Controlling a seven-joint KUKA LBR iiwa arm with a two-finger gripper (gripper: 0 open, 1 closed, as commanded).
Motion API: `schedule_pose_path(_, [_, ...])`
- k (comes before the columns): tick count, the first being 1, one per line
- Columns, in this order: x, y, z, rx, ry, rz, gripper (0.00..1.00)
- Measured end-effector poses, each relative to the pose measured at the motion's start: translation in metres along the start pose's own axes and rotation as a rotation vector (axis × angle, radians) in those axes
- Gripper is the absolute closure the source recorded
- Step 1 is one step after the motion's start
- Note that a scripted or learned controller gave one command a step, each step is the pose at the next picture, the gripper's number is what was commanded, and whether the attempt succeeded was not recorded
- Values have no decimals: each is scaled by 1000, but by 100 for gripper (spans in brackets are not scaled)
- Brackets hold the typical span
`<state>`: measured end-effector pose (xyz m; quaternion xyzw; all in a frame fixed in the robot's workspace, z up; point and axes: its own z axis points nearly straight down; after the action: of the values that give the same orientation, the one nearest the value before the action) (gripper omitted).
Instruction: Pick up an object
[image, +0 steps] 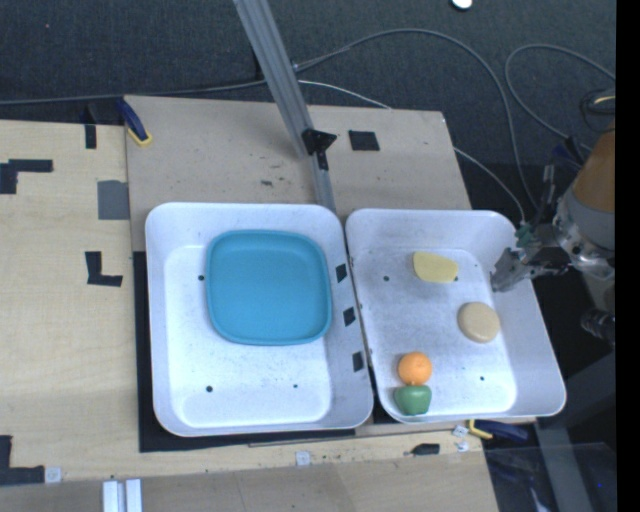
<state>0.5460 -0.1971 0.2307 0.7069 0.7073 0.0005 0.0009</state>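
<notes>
The right bin (380, 310) holds a yellow lump (436, 267) near its back, a tan round piece (479, 322) to the right, an orange ball (414, 368) and a green piece (412, 399) at the front. My gripper (508, 270) hangs at the right bin's right rim, right of the yellow lump and above the tan piece. Nothing shows between its fingers.
A blue square plate (268, 286) lies in the left bin (180, 400). A grey pole (285, 80) slants down to the back of the bins. Cables trail over the dark floor at the back right.
</notes>
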Motion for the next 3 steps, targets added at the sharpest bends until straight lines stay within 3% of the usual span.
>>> schedule_pose_path(2, [104, 32, 0, 2, 2, -5, 100])
schedule_pose_path(3, [156, 36, 10, 3, 1, -4, 100])
